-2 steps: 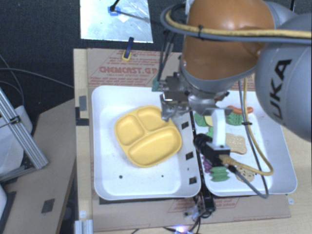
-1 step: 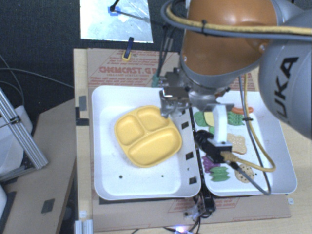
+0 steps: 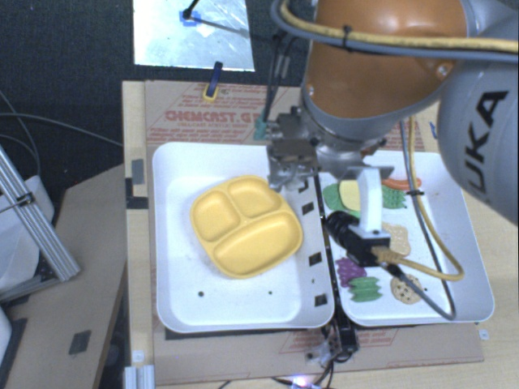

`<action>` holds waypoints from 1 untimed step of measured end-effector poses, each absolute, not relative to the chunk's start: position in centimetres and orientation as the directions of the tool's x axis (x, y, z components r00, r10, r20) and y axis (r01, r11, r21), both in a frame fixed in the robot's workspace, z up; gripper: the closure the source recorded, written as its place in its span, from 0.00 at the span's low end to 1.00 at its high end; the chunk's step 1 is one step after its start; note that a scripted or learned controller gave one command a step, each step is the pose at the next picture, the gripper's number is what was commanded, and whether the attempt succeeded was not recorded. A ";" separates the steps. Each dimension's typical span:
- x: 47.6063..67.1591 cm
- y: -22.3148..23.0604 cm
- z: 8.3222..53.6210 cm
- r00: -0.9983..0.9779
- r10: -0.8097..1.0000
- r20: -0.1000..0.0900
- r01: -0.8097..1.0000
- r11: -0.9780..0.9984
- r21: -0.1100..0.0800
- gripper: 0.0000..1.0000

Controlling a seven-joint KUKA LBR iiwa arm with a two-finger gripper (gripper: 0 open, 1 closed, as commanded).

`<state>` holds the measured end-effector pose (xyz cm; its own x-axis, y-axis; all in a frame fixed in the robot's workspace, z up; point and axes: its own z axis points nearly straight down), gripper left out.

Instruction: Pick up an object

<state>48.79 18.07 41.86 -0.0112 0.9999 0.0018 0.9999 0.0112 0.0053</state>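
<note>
- Dark carpeted floor surrounds the surface (image 3: 97,217), which carries a cardboard sheet (image 3: 203,116) printed in red letters, with two shallow white bins side by side on top of it.
- At the far end, beyond the cardboard, a shiny square panel (image 3: 193,21) lies flat.
- Lying in the left bin (image 3: 174,298) is a yellow divided tray (image 3: 245,225) with three compartments, turned at a slant and sitting in the bin's middle toward its far right.
- Spread across the right bin (image 3: 466,290) are flat toy food pieces: a yellow-green round piece (image 3: 349,193) near the far side, an orange and green piece (image 3: 397,189) beside it, a tan slice (image 3: 397,237), purple grapes (image 3: 350,271), a green pod (image 3: 365,290) and a cookie (image 3: 405,290) toward the near edge.
- Reaching in from the right, the grey arm (image 3: 478,120) with its orange band (image 3: 381,39) hangs over the divider between the bins, hiding much of the right bin's far end.
- The gripper (image 3: 285,177) sits at the far right corner of the yellow tray; I cannot tell how the jaws stand, as the metal body hides them.
- A yellow cable (image 3: 430,267) loops over the right bin.
</note>
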 end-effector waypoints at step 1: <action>48.9 18.1 42.9 -0.015 1.000 0.003 1.000 0.015 0.007 1.00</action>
<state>48.85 18.10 42.95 -0.0152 0.9999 0.0026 0.9999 0.0152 0.0072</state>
